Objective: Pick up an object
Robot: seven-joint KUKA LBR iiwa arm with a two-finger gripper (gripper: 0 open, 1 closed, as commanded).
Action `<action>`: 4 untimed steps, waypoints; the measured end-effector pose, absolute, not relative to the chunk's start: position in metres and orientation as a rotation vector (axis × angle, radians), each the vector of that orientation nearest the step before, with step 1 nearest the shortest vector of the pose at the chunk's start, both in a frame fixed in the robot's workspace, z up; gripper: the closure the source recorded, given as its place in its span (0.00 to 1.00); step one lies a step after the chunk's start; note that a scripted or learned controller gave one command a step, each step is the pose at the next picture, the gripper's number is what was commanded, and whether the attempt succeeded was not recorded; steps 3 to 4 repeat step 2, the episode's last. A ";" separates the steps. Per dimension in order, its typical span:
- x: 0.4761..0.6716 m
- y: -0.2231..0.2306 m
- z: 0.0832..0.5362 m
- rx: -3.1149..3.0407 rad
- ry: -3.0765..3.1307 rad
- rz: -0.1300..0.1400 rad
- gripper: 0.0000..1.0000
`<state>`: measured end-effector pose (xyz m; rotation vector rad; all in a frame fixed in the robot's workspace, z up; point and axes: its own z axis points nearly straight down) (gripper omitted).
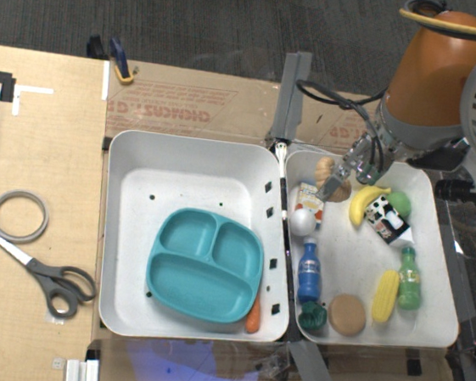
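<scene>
- Light wooden bench [36,162] fills the left part of the frame, with a brown cardboard sheet [196,108] behind the bins and dark grey floor along the top.
- On the bench at the left lie a roll of tape [19,215] and, just below it, a pair of grey-handled scissors [45,273].
- Two white bins stand side by side: the left bin [129,173] in the middle of the frame and the right bin [436,251] at the right.
- The left bin holds a teal divided plate [206,265]; a small orange carrot [253,317] lies at the lower right edge of the plate.
- The right bin holds many small things: a yellow banana [359,204], a black-and-white box [386,219] touching it, a green round object [399,201] just behind, a blue bottle [309,271], a green bottle [409,280], a yellow corn cob [385,296], a tan round disc [347,314] and a dark green object [313,317].
- Near the left wall of this bin there is a white and red object [307,210].
- The arm comes from the upper right, and the gripper [348,174] hangs over the upper part of the right bin, just left of the banana.
- Whether its fingers are apart or together, I cannot tell; nothing is seen held between them.
</scene>
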<state>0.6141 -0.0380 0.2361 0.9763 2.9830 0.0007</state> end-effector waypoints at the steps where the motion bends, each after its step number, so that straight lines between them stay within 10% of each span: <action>1: 0.615 -0.038 0.245 0.970 2.982 -0.002 1.00; 2: 0.652 0.007 0.230 0.879 3.013 0.000 1.00; 4: 0.652 0.007 0.230 0.879 3.013 0.000 1.00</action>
